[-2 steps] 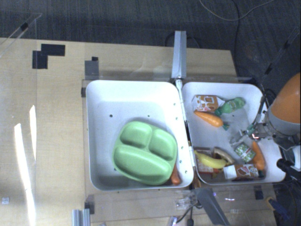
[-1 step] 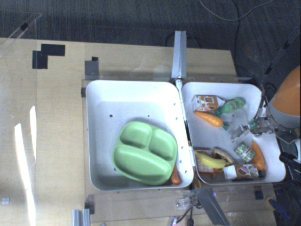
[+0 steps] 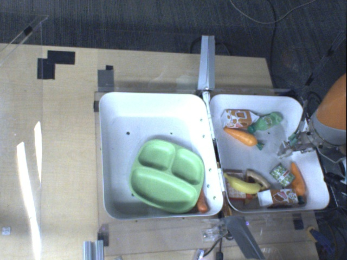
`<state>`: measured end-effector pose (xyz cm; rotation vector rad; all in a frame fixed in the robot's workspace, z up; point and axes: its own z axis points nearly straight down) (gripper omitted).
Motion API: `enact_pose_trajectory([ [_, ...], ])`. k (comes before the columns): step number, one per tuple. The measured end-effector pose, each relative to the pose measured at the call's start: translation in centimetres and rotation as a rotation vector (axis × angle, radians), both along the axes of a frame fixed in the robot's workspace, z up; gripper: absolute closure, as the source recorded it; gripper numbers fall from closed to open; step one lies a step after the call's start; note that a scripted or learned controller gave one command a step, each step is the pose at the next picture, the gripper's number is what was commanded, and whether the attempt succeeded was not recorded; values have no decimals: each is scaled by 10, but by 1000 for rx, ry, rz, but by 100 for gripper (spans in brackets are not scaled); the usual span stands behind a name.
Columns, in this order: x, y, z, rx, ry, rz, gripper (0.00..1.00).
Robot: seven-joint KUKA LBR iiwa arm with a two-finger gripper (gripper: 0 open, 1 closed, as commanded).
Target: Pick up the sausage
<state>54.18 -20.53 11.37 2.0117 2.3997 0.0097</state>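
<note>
Two white bins sat side by side, the left bin well away from the gripper and the right bin beneath it. A green divided plate lay in the left bin, far across from the gripper. The grey-and-orange arm reached in over the right bin's far edge, its gripper low above the floor; whether it was spread or closed could not be told. A banana lay below-left of the gripper, a carrot to its left. The sausage lay just below the gripper, apart from it.
</note>
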Motion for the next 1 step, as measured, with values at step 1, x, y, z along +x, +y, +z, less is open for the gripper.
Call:
enact_pose_trajectory([
  [1, 0, 0, 0, 0, 0, 0, 0],
])
